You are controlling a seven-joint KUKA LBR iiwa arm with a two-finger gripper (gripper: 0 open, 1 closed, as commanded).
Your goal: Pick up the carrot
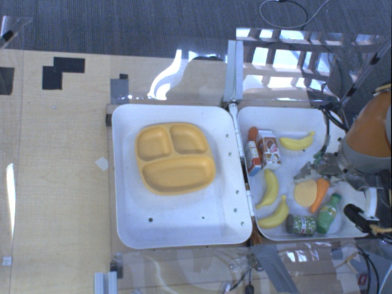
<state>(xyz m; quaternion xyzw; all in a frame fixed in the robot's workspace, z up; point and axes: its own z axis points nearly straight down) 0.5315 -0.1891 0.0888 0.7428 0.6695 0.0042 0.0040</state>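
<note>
the gripper (pixel 315 170) is hovering right over the carrot (pixel 320 195) in the right bin (pixel 288 116), lower right of frame; its opening i cannot tell. approach step; next calls for descending and closing.

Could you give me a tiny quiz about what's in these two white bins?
1. True or false: the yellow divided tray lies in the left bin.
2. How many bananas are in the right bin?
3. Which thing touches the carrot on its left side: A) green bottle, B) round yellow disc, C) juice carton?

Key: 1 true. 2 three: top, middle, bottom. 3 B. The gripper hangs just above the carrot.
</note>
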